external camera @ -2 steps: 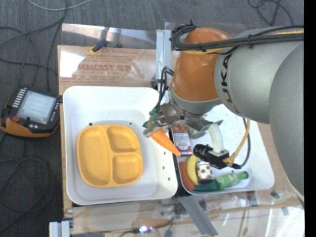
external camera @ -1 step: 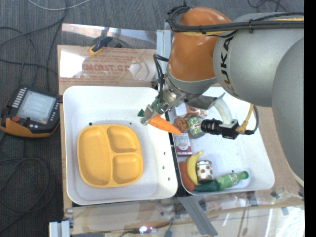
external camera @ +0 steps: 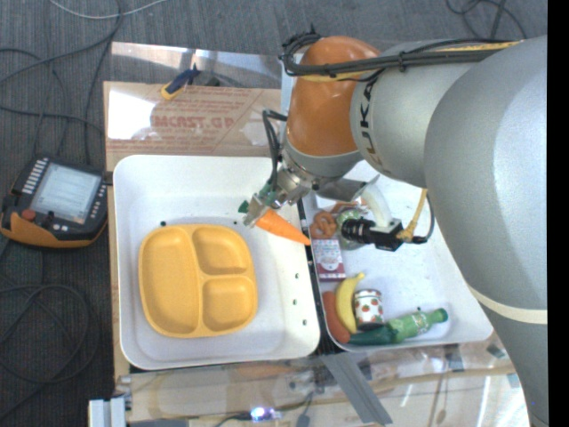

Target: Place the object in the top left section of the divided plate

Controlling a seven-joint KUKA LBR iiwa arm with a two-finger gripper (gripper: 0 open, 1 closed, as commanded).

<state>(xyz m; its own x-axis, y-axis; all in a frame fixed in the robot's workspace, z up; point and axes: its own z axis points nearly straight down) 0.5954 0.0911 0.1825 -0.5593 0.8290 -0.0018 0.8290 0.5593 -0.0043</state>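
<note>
Though the fingers (external camera: 260, 207) sit right at the green end of the carrot (external camera: 281, 228), I cannot tell if they are open or closed, or if they hold it. It looks like a toy: light, stiff and smooth, so it may slip. The thick middle looks best to grab. It lies slanted, orange tip pointing away from the fingers toward the other bin. The plate (external camera: 197, 278) is just below.

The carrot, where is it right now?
The carrot is at the left bin's right edge, just right of the yellow divided plate, at the tip of the gripper.
</note>
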